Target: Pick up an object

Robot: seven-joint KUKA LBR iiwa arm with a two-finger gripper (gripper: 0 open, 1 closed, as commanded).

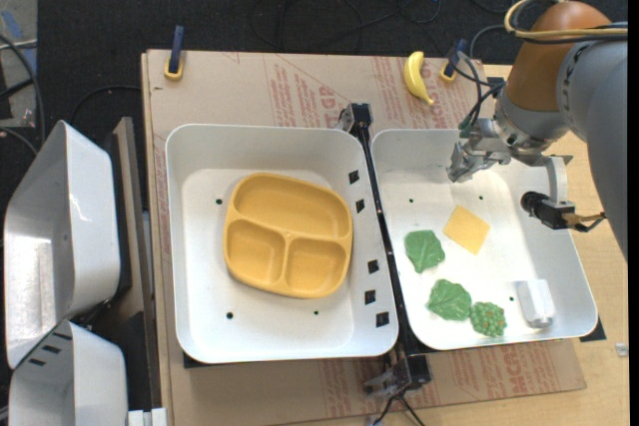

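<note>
- My gripper [467, 165] hangs over the far end of the right bin [574, 264]; whether it is spread or pressed together I cannot tell.
- Just beyond it, toward the near side, lies a yellow cheese slice [466, 228].
- Beside that, a green leaf [423, 249], then a second leaf [449, 298], touching a broccoli floret [487, 318].
- A white block [534, 301] sits by the right wall.
- Left bin [190, 214]: a yellow divided plate [289, 234].
- A banana [418, 77] rests on the bench [260, 85].

I am looking down on a robotics lab test bench: a cardboard sheet [300, 80] clamped over a table, two white bins [190, 214] at its centre, toy food inside, loose black cables [329, 0] trailing across dark carpet at twelve o'clock, spare white tubs [55, 224] stacked at nine o'clock.
</note>
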